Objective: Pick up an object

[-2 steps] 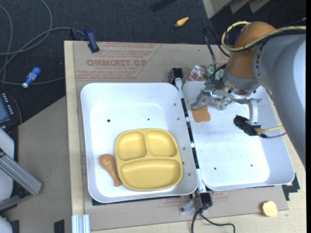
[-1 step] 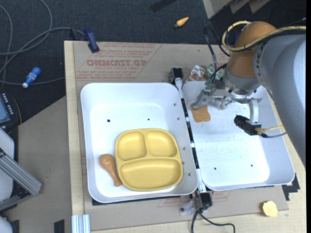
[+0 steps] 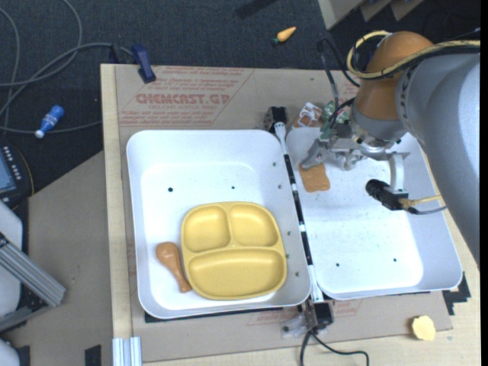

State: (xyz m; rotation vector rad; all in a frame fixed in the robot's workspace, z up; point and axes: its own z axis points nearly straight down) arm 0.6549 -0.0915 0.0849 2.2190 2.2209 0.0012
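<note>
A flat orange-brown square, like a slice of toast [image 3: 314, 178], lies in the right bin [image 3: 381, 273] near its upper left corner. My gripper [image 3: 329, 158] hangs low just above and to the right of it, at the bin's far end, under the orange wrist band. The slice lies flat on the bin floor with its far edge right under the gripper. In the left bin [image 3: 152, 166] a yellow divided plate [image 3: 231, 248] rests beside a tan drumstick-shaped toy [image 3: 172, 263].
A small white-and-brown item [image 3: 309, 114] lies just beyond the right bin's far rim. A yellow lump [image 3: 423, 327] sits on the bench at the front right. A blue clip [image 3: 142, 63] marks the bench's back left corner.
</note>
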